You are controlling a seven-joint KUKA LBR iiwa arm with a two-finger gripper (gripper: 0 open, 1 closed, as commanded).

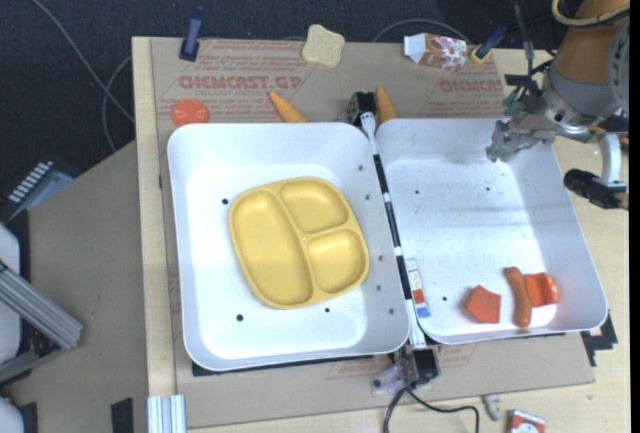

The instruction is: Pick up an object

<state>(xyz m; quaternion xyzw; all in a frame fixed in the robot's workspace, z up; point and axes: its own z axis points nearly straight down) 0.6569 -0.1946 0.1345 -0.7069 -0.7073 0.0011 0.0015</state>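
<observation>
The likeliest things to pick are three small pieces in the near right corner of the right bin (pixel 560 221): an orange-red block (pixel 484 304), a sausage (pixel 518 296) just right of it, and a red piece (pixel 542 289) touching the sausage on its right side. The sausage lies with its long axis running roughly near to far, tilted a little.

The jaws (pixel 503 147) hang at the far edge of the same bin, toward its right, well apart from this cluster. From the jaws the pieces lie toward the near side and only slightly right, so the coming move looks like a travel along the bin toward the near wall, then a descent. A grip across the sausage would want the jaws closing left to right. Whether the jaws are wide or narrow I cannot tell; nothing is visible between them.

The left bin (pixel 200 221) holds a yellow divided tray (pixel 298 241). On the desk (pixel 240 71) beyond the bins lie a bread slice (pixel 323 44) and a carrot (pixel 287 107).
</observation>
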